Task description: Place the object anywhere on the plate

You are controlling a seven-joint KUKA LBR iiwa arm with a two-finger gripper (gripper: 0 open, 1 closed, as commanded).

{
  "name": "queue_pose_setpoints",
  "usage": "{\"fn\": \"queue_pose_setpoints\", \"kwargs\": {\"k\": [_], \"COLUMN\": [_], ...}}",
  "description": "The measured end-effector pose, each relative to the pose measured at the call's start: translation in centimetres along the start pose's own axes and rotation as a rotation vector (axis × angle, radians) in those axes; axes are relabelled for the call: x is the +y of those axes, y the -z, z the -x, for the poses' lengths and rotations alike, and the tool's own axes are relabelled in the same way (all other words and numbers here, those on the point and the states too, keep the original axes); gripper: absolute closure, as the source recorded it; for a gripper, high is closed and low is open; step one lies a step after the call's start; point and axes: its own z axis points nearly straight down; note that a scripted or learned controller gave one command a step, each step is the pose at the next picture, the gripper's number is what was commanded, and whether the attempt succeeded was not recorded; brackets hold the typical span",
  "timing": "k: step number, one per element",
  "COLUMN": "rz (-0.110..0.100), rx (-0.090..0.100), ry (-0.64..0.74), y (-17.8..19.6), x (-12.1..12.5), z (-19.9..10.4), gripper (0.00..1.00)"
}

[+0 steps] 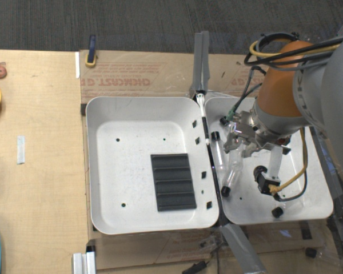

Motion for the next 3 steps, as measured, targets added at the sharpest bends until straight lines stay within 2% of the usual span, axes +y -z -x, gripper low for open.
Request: {"fn": "queue_pose_setpoints", "kwargs": {"k": [1, 2, 3], "rz": [0.001, 0.000, 0.002], "rx": [-0.001, -0.001, -0.001], "ry": [0.110, 0.001, 0.450], "y": [0.0, 1.1, 2.8], "x": [-0.3, -2.4, -0.8], "z": [-5.6, -12.4, -17.0], "gripper": [1.00, 1.00, 1.00]}}
